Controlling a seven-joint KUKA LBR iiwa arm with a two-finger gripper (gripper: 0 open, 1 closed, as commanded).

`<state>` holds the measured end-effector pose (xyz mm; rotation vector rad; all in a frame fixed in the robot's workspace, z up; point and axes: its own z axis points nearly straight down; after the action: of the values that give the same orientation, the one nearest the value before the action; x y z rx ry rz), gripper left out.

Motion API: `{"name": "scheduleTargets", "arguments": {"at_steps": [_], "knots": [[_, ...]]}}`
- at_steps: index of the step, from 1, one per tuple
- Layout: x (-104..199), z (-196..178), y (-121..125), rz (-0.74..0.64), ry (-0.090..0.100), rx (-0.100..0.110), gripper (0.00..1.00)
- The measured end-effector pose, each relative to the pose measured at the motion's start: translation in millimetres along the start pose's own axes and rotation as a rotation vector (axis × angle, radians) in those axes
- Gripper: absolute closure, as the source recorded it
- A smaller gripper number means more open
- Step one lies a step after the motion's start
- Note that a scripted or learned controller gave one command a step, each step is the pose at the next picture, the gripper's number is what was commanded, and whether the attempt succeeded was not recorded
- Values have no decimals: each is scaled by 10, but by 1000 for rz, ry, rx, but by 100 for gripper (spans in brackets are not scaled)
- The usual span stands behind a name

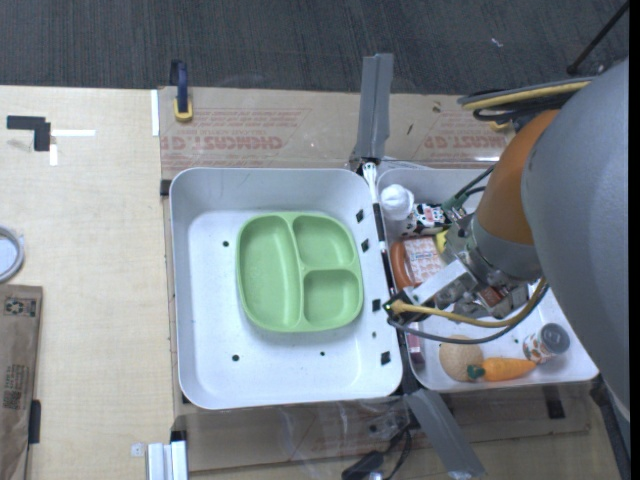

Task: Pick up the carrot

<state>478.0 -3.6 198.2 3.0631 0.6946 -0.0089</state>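
Camera view: carrot (pixel 505 370) lies in right bin (pixel 580 370); claw (pixel 452 300) state cannot be told.

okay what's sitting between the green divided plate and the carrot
In the camera view, between the green plate and the carrot come the two bins' adjoining walls, a yellow cable, then a round tan object touching the carrot's green end.

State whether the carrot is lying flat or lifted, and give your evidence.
Lying flat: the carrot rests on the right bin floor beside a round tan item.

wooden bench (pixel 90 228) bears left bin (pixel 195 298), right bin (pixel 440 376) and cardboard (pixel 260 128)
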Motion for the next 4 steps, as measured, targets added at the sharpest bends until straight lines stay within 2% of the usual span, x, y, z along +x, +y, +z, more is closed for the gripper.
{"name": "scheduleTargets", "arguments": {"at_steps": [1, 2, 3, 4], "knots": [[-113, 89, 208, -110, -2, 2, 100], [474, 89, 794, 14, -2, 1, 100], [597, 88, 448, 6, -2, 1, 100], [119, 87, 139, 148, -2, 2, 100]]}}
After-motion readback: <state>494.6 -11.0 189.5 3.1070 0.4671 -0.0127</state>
